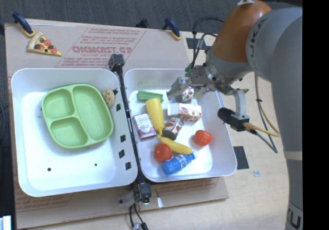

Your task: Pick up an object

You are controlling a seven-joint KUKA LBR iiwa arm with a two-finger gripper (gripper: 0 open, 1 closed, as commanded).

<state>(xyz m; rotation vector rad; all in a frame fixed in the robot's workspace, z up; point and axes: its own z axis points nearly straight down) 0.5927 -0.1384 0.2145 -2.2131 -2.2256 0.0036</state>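
In the camera view, the gripper (181, 89) hangs over the far part of the right bin (222, 141), its fingers clenched on a small red-and-white packet (188, 93) held just above the other things. Below it in that bin lie a white carton (188, 110), a green stick (149, 95), a yellow bottle (154, 114), a banana (175, 145), two red tomatoes (202, 137) and a blue bottle (178, 163). The left bin (25, 162) holds a green divided plate (77, 116) with a cookie (109, 97) at its right, and a pizza slice toy (43, 45) lies on the table (154, 49) at far left.

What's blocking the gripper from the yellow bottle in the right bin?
Nothing visible. The gripper hangs over the bin's upper right, and the yellow bottle lies just to its lower left, uncovered. The green stick and small cartons sit beside it.
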